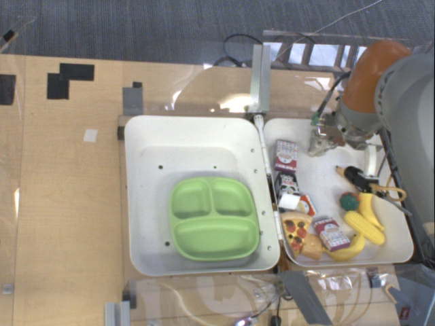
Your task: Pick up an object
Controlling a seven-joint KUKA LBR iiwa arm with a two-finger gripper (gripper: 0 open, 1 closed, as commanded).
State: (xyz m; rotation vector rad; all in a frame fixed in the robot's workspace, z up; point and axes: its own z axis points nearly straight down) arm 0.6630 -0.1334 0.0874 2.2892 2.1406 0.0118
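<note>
Left bin (136,182) holds a green divided plate (214,217), three compartments, sitting toward the near right of the bin. Metal post (257,77) stands upright at the far edge, btwn the two bins. Wooden bench (61,202) stretches off to the left w/ black square marks (68,79) on its far part. Grey carpet (170,9) beyond. Thin cable (340,19) runs across it, far right.

There are two white bins (136,182). One green plate (214,217) is there. I see two small red cartons (286,155), one corn cob (363,227) and one pizza slice (296,229).
</note>
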